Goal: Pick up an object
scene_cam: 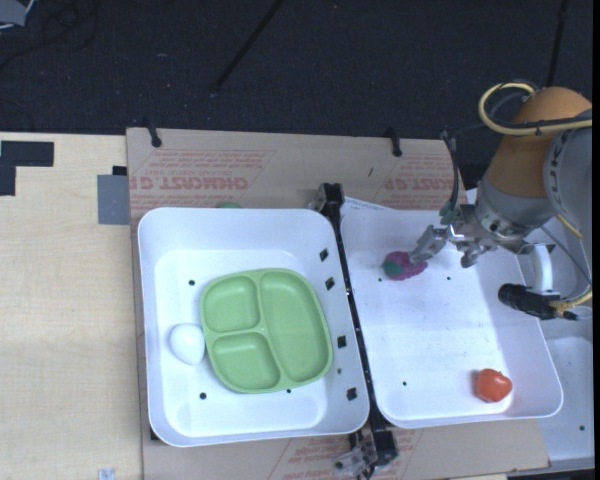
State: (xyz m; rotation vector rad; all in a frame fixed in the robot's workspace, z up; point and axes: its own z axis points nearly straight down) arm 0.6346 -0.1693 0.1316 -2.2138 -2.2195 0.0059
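In your left bin (160,268) an egg (187,343) touches a green tray (265,328). In the right bin (430,388), a purple toy (404,265) lies at the back and a red ball (492,385) well apart, near the front. Your gripper (445,248) hangs just right of the toy, its fingers (426,245) spread apart and holding nothing, one tip near the toy.

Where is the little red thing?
The red object lies in the right bin, near its front right corner, well apart from the purple object by the end effector.

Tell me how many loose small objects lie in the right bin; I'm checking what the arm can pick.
2. A purple object near the bin's far left, beside the gripper, and a red-orange object near the front right corner. The arm may hide others.
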